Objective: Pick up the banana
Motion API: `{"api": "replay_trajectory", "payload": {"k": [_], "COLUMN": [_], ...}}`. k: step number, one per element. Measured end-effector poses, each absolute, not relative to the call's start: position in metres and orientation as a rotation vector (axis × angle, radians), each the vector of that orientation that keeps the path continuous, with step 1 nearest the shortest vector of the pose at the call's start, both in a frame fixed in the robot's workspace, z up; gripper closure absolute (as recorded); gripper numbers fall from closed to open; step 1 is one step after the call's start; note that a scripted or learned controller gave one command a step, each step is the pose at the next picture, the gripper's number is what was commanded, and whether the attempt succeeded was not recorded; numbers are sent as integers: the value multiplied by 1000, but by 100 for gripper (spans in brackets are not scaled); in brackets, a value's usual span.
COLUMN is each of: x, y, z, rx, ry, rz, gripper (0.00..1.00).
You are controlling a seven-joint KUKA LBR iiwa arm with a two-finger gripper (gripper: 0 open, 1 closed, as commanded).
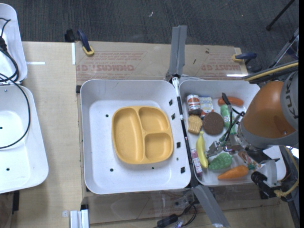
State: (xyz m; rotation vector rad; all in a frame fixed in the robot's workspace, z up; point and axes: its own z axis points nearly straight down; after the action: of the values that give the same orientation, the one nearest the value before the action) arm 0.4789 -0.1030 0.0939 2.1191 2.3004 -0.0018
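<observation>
Overhead slanted view of the bench with two shallow white bins set side by side. The left bin holds a yellow divided plate with three compartments, lying flat near the bin's middle. The right bin holds a crowd of toy foods. The banana, yellow and slightly curved, lies lengthwise along the bin's left side, just beside the wall that faces the left bin; its upper end touches or nearly touches a pale waffle-like square. To the right of that square sits a round brown cookie; above them stand a small can and a pale packet. A green leafy piece lies just right of the banana's lower half, and an orange carrot lies below it near the bin's front edge. The grey arm with its orange band reaches in from the right, and the gripper hangs low over the bin, just right of the banana and above the green piece. Whether its fingers are apart or together cannot be told, since they merge with the clutter beneath; nothing is clearly seen between them.
</observation>
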Motion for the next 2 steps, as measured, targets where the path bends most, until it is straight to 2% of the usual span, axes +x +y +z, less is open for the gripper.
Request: {"api": "replay_trajectory", "payload": {"k": [1,2], "x": [482,478], "y": [-107,-106], "z": [97,143], "rx": [1543,1415], "ry": [2706,2803], "rz": [-5,0], "gripper": [0,0]}}
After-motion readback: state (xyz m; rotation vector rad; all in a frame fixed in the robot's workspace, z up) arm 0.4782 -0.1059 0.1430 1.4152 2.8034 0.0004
